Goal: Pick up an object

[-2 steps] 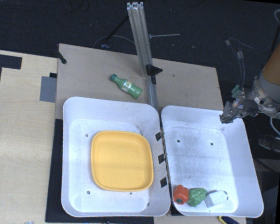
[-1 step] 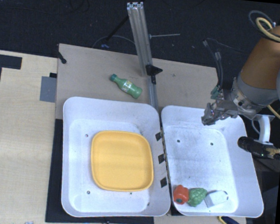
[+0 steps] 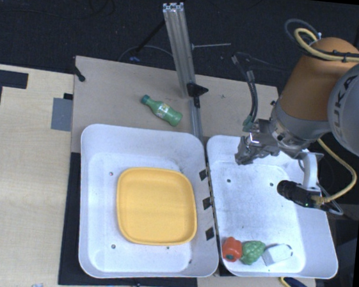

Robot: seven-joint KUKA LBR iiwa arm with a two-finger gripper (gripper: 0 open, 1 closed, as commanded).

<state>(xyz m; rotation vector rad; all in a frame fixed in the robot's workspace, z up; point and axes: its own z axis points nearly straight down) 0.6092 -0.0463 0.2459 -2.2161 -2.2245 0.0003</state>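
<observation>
My gripper (image 3: pixel 245 155) hangs over the far left part of the right bin (image 3: pixel 259 203), with nothing visible between its fingers. At that bin's near edge lie three small objects in a row: a red pepper-like toy (image 3: pixel 232 248), a green bumpy toy (image 3: pixel 252 251) and a white block (image 3: pixel 277 254). They are well below the gripper in the view, apart from it. A yellow square plate (image 3: pixel 157 205) lies flat in the left bin (image 3: pixel 103 163).
A green bottle (image 3: pixel 162 110) lies on its side on the bench behind the left bin. A slanted metal rail (image 3: pixel 184 50) rises behind the bins. Black clips (image 3: pixel 206 200) sit along the divide between the bins. The arm's orange band (image 3: pixel 316 75) looms at the right.
</observation>
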